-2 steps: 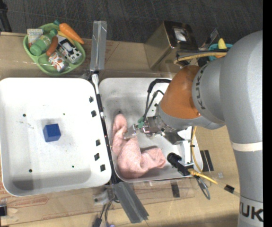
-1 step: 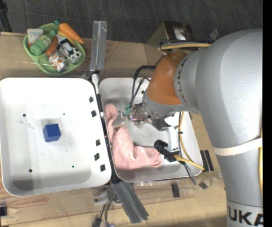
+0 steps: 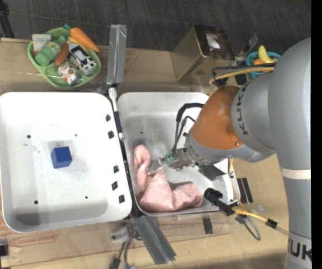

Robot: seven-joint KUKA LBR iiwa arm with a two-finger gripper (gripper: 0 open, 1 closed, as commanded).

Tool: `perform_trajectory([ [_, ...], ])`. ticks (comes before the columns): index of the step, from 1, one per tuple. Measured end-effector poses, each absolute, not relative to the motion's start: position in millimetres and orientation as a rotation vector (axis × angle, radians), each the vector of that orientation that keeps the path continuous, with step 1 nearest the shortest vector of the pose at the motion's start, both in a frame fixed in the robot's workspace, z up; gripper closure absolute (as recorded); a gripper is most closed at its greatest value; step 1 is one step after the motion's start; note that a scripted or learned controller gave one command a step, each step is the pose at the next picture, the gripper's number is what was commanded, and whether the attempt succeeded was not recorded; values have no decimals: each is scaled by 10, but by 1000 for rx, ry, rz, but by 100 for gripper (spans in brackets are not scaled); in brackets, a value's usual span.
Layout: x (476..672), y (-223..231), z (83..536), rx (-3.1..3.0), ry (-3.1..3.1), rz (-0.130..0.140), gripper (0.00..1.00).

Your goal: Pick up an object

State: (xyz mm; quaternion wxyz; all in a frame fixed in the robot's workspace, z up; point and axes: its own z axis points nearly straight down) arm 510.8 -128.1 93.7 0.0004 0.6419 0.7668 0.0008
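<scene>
A crumpled pink cloth (image 3: 159,186) lies in the right bin (image 3: 149,108), along its near left side. My gripper (image 3: 162,163) reaches in from the right and sits low over the cloth's upper fold, touching or nearly touching it. The grey arm with its orange band (image 3: 219,125) covers the right half of that bin. A blue cube (image 3: 61,156) rests alone in the left bin (image 3: 15,128), left of centre.
A green bowl (image 3: 47,76) holding toy food, including a carrot, stands on the bench behind the left bin. A brown cardboard box (image 3: 197,52) sits behind the right bin. A metal divider (image 3: 116,55) runs between the bins.
</scene>
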Motion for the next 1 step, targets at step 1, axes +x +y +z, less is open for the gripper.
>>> perform_trajectory([
  [1,5124,-1265,1043,2009,2415,6,100],
])
